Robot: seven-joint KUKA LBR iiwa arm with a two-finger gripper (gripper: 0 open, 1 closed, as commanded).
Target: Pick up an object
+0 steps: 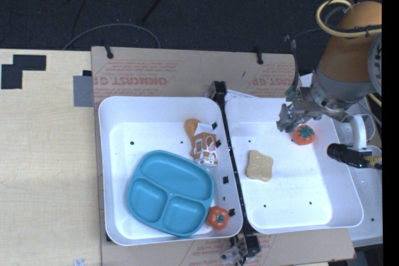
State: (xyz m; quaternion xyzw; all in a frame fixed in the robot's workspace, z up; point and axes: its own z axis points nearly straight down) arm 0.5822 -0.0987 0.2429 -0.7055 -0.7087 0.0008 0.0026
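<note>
- The grey two-finger gripper [292, 116] is being positioned over the right white plastic bin [349, 205], just up-left of the small round red-orange tomato-like toy [303, 134].
- Finger opening cannot be told; nothing is being seen held between them.
- The toy is lying near the bin's upper right area, apart from the tan lumpy biscuit-shaped piece [259, 166] at the bin's centre-left.
- Judgement: the gripper is best being centred over the toy before descent, since a round body is likely being pushed aside by an off-centre close.

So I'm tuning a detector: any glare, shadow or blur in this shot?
Camera view: even light, soft shadows under the blue tray; white bins bright but not blown out; the gripper looks slightly blurred above the right-bin tomato.
</note>
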